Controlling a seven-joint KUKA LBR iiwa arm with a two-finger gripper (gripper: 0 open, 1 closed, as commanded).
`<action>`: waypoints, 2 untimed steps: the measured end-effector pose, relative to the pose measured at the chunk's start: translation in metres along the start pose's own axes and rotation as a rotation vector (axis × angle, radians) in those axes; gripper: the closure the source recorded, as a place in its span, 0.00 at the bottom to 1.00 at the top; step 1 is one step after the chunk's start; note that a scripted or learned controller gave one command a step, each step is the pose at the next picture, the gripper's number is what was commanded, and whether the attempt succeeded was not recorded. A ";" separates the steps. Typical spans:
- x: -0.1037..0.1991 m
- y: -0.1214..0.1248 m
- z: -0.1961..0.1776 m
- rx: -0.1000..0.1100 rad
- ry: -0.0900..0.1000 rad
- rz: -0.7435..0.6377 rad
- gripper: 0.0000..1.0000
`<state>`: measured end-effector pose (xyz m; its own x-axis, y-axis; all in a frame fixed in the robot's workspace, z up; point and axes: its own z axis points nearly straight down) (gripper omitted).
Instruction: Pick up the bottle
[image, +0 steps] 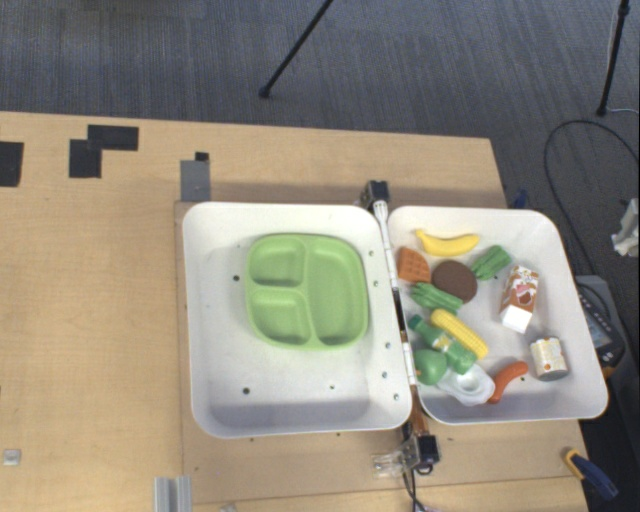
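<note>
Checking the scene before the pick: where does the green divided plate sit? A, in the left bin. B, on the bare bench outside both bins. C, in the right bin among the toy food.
A: the green divided plate lies alone inside the left bin, while the toy food fills the right bin.

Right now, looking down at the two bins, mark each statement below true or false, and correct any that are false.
1. The green divided plate lies in the left bin. True.
2. The banana sits on the green plate. False: it lies in the right bin, near its far edge.
3. The corn cob is in the right bin. True.
4. The left bin is heaped with toy food. False: the toy food is in the right bin.
</note>
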<state>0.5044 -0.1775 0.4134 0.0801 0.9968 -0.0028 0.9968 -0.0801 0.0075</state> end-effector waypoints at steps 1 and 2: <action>0.088 -0.024 0.035 0.004 0.003 -0.219 1.00; 0.017 0.000 -0.024 0.001 0.000 -0.159 1.00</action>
<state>0.5057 -0.1607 0.4372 -0.0784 0.9969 -0.0034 0.9969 0.0784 0.0060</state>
